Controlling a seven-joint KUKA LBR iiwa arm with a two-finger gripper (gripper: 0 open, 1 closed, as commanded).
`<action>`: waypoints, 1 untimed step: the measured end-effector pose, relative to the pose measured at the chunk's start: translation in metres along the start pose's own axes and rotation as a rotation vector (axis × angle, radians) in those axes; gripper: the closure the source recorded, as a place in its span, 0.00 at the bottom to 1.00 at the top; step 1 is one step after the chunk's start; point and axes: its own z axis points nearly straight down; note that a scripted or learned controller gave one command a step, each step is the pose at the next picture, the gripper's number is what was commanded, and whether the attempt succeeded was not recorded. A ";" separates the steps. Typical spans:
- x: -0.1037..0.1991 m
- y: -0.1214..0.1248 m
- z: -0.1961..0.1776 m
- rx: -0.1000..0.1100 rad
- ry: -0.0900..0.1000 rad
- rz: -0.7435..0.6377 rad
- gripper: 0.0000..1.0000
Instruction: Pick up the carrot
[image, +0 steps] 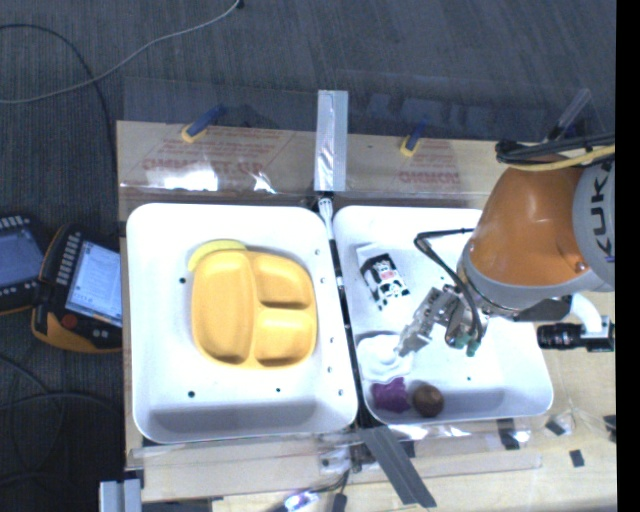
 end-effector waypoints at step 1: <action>-0.010 0.066 -0.007 0.005 0.001 0.492 1.00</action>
